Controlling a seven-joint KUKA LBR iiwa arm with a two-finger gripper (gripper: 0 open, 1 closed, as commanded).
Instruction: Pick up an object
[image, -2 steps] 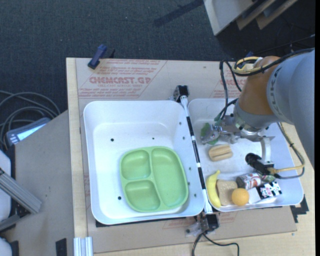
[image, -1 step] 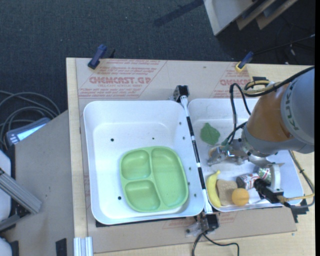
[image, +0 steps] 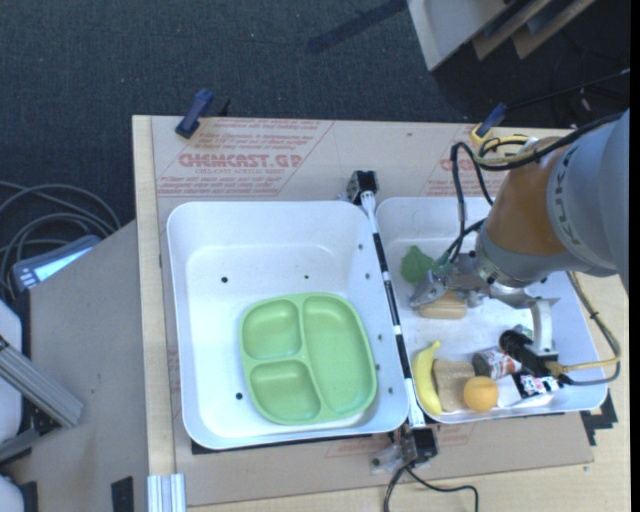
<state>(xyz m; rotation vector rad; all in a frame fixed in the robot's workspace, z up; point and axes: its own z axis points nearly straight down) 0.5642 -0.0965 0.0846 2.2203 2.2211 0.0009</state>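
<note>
One pale tan oblong block just beside the end effector, grip state not discernible.

We saw a brown desk with red lettering, a blue clamp at its far edge, and grey cables on the dark floor.

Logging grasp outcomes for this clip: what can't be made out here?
Camera view, right bin: far right part covered by the arm.
Pale piece under the claw: partly covered; kind and contact unclear.
Small item beside the orange: too small to identify.
</note>
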